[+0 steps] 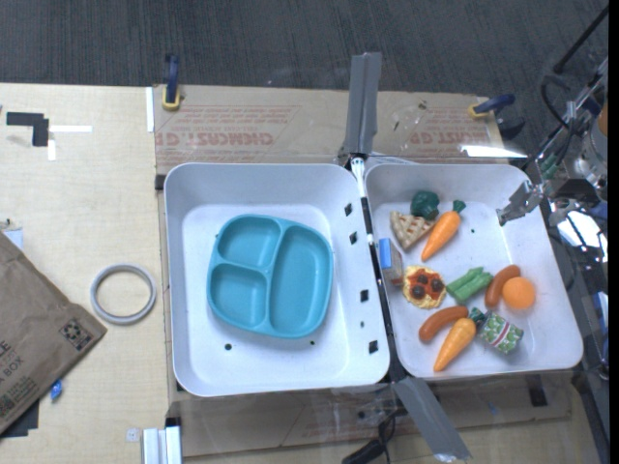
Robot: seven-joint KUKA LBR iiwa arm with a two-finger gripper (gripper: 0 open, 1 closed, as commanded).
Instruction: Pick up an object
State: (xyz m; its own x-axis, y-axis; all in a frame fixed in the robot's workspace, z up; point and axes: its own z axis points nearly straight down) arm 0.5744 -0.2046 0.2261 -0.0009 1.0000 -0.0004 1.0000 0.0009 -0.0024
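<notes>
Claw (520, 204) hovers at the right bin's (571, 356) far right edge, w/ nothing between its fingers; they look spread, though it's small and blurry. Likeliest target: upper carrot (439, 235), mid-bin, just beside the pizza slice (410, 228). Long axis runs diagonal, tip toward lower left, green top upper right. Risk: closing along that axis, or nudging the pizza slice and slipping off.

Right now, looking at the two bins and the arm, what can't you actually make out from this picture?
- End effector, camera view: small and blurred at the right bin's rim; whether it is open or shut cannot be told.
- Arm: cut off by the right edge.
- Wrapped item by the lower carrot: too small to identify.
- Cardboard box: cut off by the left edge, print only partly legible.
</notes>
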